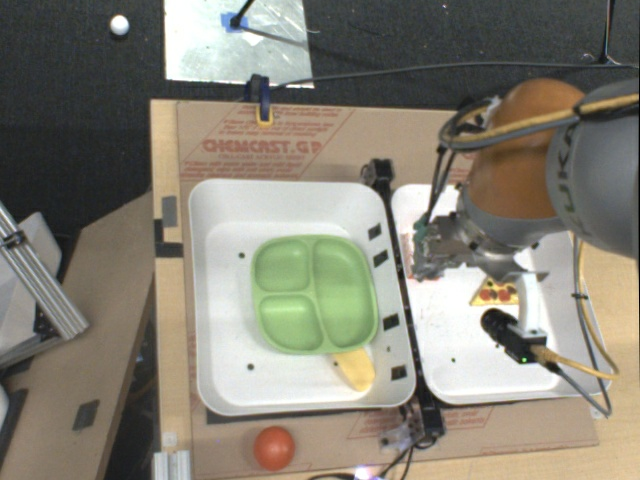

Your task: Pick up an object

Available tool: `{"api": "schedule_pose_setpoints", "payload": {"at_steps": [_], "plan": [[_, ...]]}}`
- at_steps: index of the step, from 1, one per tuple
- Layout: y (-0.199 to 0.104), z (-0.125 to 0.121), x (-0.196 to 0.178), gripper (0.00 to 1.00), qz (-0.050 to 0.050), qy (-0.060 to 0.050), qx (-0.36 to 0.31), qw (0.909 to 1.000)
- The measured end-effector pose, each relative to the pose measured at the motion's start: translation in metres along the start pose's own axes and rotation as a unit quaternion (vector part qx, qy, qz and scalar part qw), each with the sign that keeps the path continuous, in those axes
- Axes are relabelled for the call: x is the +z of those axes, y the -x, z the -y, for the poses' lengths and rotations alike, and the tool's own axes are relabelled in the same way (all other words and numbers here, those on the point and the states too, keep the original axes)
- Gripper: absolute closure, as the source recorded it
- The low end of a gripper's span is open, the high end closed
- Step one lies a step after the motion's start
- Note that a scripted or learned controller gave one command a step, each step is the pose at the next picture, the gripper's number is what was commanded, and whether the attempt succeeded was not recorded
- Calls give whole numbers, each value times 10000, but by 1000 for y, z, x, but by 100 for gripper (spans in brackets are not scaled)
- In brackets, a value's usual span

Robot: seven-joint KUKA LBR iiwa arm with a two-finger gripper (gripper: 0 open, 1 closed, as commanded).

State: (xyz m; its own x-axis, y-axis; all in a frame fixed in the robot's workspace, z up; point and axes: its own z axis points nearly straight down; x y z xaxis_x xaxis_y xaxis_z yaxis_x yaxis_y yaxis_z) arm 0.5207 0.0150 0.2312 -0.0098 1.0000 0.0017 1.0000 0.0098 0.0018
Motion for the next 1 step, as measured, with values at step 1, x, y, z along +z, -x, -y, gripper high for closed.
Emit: {"api": "schedule_pose_setpoints", "payload": {"at_steps": [1], "plan": [[-57,-16,9,100,-2,-1,-5,10000]]}}
